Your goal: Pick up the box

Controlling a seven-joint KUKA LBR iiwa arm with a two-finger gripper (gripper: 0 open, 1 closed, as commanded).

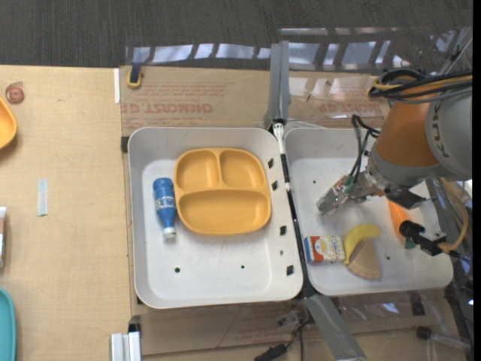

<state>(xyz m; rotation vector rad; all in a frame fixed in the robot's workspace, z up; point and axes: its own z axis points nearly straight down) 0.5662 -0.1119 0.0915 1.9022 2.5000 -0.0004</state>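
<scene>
**Over the right bin, gripper poised short of the box**

Over the right bin (323, 277), the arm reaches in from the right and its gripper (328, 201) hangs above bare white floor with nothing between its fingers; whether they are spread or closed I cannot tell at this size. The box (325, 249), a small white-and-red carton, lies flat near the front left corner of that bin, close to the divider between the two bins and a little toward the camera from the gripper.

The step in hand looks like the approach: the box is untouched, and no grasp has begun. The next move calls for a short shift toward the front of the bin, then a descent with the fingers set across the carton's narrow sides.

Room is tight on two sides. The left wall of the bin stands just beside the box's left end. A yellow banana (361, 238) touches or nearly touches its right end, with a tan wedge-shaped piece (366, 262) just beyond. A finger coming down on the right could land on the banana or push it. The open space lies behind the box, toward the bin's middle, so the cleanest line of entry is from there, straight down.

In the left bin (143, 277) sit a yellow divided plate (222, 190) and a blue bottle (164, 205), well apart from the work.
</scene>
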